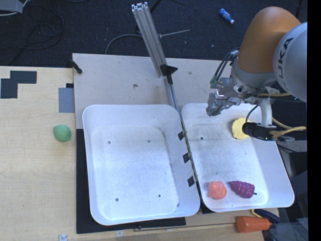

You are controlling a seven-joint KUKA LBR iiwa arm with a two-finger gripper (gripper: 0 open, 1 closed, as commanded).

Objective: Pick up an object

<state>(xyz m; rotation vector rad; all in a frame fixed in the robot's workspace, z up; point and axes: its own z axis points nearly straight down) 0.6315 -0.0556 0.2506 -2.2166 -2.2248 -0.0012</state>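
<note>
down at the front of the right bin (281, 195) sit a small orange-pink toy fruit (217, 190) and purple toy grapes (242, 188), side by side but apart. both look light and a bit bumpy, so pinch one across its fat middle. the gripper (216, 106) hangs over the far end, near a yellow toy (237, 128), and i cannot tell how it is set.

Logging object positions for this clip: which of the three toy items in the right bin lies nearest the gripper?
The yellow item, at the bin's far right side just right of the gripper. The orange-pink item and purple grapes lie at the near edge.
</note>
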